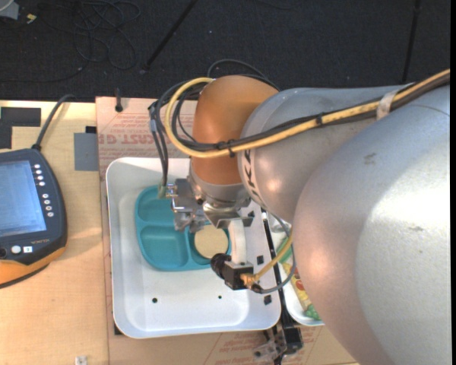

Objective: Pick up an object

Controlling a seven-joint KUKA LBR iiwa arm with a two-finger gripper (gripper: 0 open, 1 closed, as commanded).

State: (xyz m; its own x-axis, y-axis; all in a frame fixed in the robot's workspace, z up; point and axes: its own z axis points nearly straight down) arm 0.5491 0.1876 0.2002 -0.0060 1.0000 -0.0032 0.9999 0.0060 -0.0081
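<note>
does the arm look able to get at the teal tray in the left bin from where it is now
Probably yes. The hand hangs right above the teal tray in the left bin, and nothing lies between them, though the wrist hides the tray's right edge.

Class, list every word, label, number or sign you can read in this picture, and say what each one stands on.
Red print on the cardboard sheet behind the white bin: upside down, too blurred to read.
Red print on the cardboard's front edge: too small to read.
Handheld control pendant: screen lines and button marks too small to read.

A teal tray (161, 230) and a tan disc (210, 243) lie in a white bin (182, 310) on the pale wood bench (68, 280), under the grey arm (365, 204) with its orange band (220, 124).
</note>
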